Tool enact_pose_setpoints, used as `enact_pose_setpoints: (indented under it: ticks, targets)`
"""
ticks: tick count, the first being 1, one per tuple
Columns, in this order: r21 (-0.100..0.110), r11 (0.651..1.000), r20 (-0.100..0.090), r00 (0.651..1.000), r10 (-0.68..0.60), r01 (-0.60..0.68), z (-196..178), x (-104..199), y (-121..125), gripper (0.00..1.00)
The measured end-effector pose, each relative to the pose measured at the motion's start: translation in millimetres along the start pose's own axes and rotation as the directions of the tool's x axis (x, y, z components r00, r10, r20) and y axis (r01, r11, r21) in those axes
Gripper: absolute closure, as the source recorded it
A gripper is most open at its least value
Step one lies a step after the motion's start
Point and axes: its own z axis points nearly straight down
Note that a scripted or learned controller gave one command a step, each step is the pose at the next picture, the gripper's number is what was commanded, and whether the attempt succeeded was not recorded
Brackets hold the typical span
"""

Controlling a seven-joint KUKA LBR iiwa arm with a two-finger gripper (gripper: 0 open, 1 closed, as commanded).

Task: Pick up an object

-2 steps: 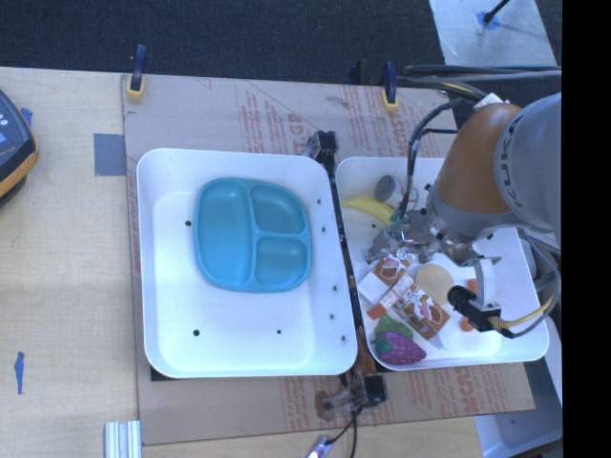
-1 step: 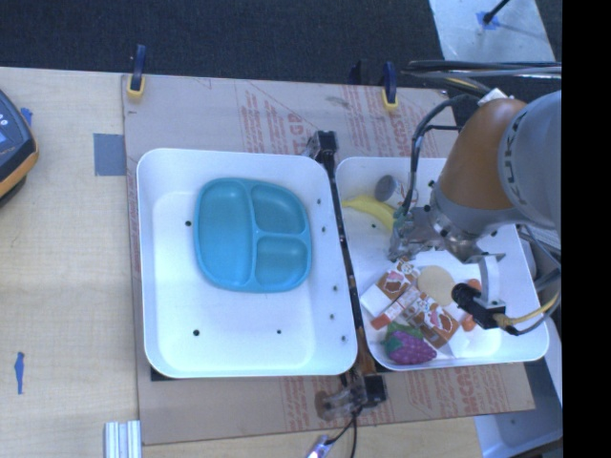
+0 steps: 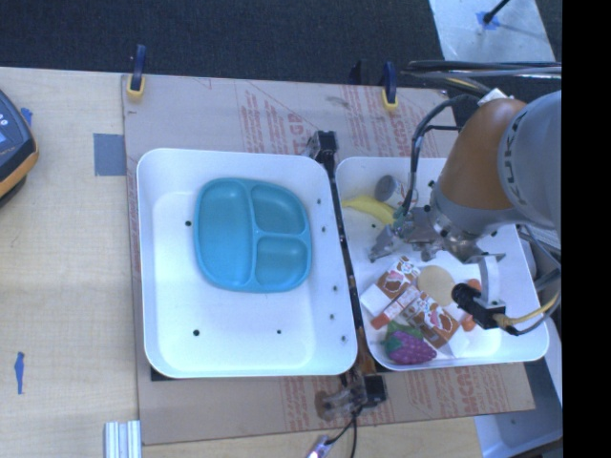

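Banana: judged light, soft; best gripped mid-body, at 11 o'clock in the right bin.
Tool: state cannot be told.

One camera sits high above the bench, looking down at a slant and taking in both white bins whole: the left bin near the middle of the frame, the right bin beside it, with the arm entering from the right.

A lab: clamped cardboard bench, two white bins.
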Motion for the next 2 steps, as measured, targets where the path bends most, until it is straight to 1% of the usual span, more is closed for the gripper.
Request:
enact_pose_setpoints:
  ticks: [1,2]
  targets:
    - [-0.006,1.0,-0.003,1.0,0.002,-0.002,8.2,-6.0,73.4,0.0]
    - [-0.006,1.0,-0.003,1.0,0.001,-0.001,7.9,2.8,90.2,0.0]
